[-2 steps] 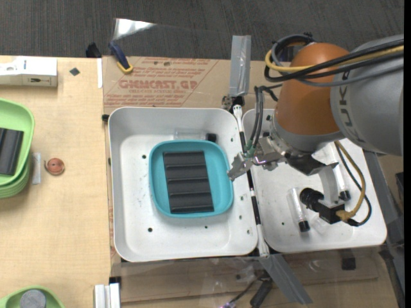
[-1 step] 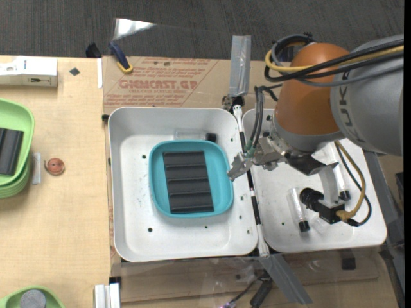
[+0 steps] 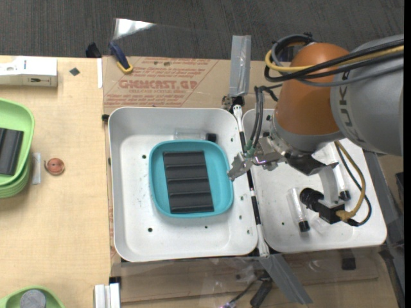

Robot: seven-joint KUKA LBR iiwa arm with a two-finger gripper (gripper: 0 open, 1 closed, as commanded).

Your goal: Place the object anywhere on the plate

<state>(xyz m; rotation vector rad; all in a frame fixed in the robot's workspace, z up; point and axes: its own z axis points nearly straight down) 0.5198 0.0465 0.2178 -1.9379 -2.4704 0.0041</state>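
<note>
A teal square plate lies in the middle of the left white bin. A black ribbed block rests flat on the plate, covering most of its middle. My gripper hangs over the divide between the two bins, just off the plate's right rim and apart from the block. The arm's orange band and grey body cover much of the right bin. A small clear item with a dark end lies in the left bin behind the plate.
A clear tube-like item lies in the right bin under the wrist. Printed cardboard sits behind the bins. On the bench at left are a green bowl, an orange disc and a white box.
</note>
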